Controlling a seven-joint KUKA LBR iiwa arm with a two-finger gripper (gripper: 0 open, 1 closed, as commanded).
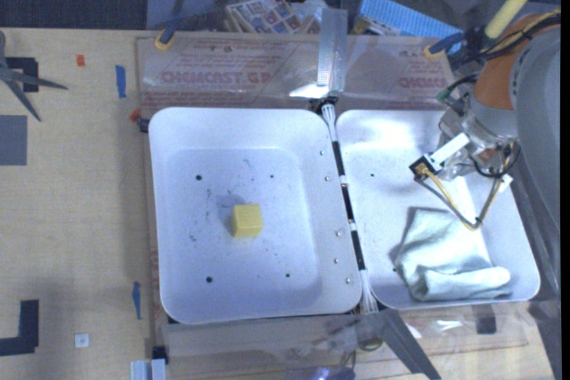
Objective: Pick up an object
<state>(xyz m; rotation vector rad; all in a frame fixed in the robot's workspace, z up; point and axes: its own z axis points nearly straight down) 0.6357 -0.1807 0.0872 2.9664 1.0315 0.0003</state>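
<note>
closest to me on the feed is a white cloth [445, 261], crumpled in the near right corner of the right bin [383, 147]. its lower part is rolled into a thick tube that lies along the bin's near wall, so its long axis runs left to right across my view, with the rounded end pointing to the right wall. the rest of the cloth is bunched up behind that roll, rising toward the middle of the bin. in the left bin [178, 147] a small yellow block [248, 221] sits alone near the centre of the floor, resting flat. it looks about as wide as it is long, so i can name no long axis for it. its sides are turned only slightly off the bin walls. the two bins touch along their shared middle rim and stand on a pale wooden worktop [62, 191], which carries a strip of blue tape [120, 81] to the left. a clear plastic sheet [232, 67] with red lettering lies just behind both bins. the grey arm [539, 129] reaches in from the right, its orange band [497, 84] above the wrist, and the pincer [476, 160] hangs over the far right part of the right bin, beyond the cloth and well apart from the yellow block. from this angle i cannot tell whether the pincer is apart or together.
</note>
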